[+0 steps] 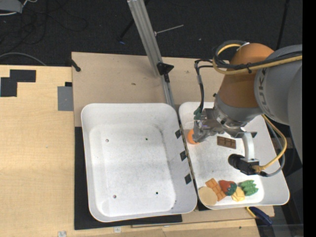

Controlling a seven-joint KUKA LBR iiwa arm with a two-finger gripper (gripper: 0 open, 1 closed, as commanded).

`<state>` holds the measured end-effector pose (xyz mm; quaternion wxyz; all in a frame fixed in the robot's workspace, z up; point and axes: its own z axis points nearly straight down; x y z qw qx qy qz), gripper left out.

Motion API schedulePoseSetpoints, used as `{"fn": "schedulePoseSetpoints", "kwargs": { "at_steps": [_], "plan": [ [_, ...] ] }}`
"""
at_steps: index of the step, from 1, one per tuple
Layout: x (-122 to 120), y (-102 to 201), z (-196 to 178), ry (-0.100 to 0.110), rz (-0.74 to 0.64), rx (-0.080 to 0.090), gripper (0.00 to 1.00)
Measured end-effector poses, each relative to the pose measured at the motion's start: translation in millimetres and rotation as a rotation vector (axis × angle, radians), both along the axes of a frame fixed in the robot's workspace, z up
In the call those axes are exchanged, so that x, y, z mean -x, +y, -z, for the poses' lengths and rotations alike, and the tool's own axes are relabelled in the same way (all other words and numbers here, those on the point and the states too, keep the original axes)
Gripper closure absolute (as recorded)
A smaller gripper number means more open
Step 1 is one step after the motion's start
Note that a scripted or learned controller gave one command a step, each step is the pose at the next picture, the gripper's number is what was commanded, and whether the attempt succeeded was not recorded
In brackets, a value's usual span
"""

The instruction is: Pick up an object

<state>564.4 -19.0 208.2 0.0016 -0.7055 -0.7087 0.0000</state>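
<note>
Grey arm with orange band reaches into right bin [276, 194]; gripper [199, 132] low beside orange object [191, 138]; finger state unclear.
White smooth plastic bins; brown rectangular block [226, 142]; toy foods [232, 189] clustered at near edge; no legible writing.

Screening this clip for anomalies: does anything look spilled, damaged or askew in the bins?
Nothing stands out. The toy items sit clustered in the right bin's near corner, a brown piece lies flat, and the gripper is beside an orange object.

light: even, overhead | shadows: soft, faint | bins [128, 112]: bright white, mild glare | focus: slightly soft
</note>
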Motion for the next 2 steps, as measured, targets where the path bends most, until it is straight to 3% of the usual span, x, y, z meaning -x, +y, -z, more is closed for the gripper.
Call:
{"fn": "schedulePoseSetpoints", "kwargs": {
  "at_steps": [2],
  "plan": [
    [-66, 90, -30, -0.003, 0.001, 0.001, 1.00]
  ]
}}
